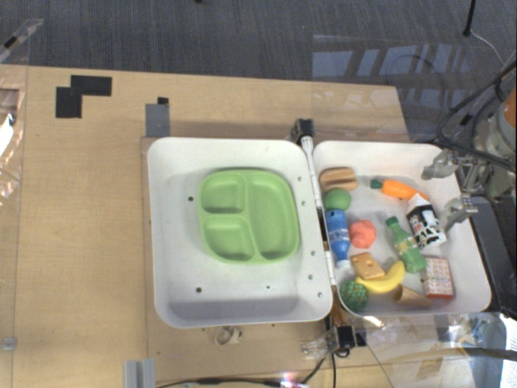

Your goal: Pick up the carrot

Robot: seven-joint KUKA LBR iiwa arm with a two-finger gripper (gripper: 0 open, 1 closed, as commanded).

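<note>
End effector [454, 186] at right bin's [481, 291] right rim, fingers spread, holding nothing, carrot [395, 189] just beside

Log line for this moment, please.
carrot: in right bin, untouched | gripper: right of carrot, apart | tray: left bin

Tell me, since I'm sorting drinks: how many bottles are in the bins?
2, both in the right bin: blue bottle near its left wall, green bottle centre-right. More may lie hidden.
</note>
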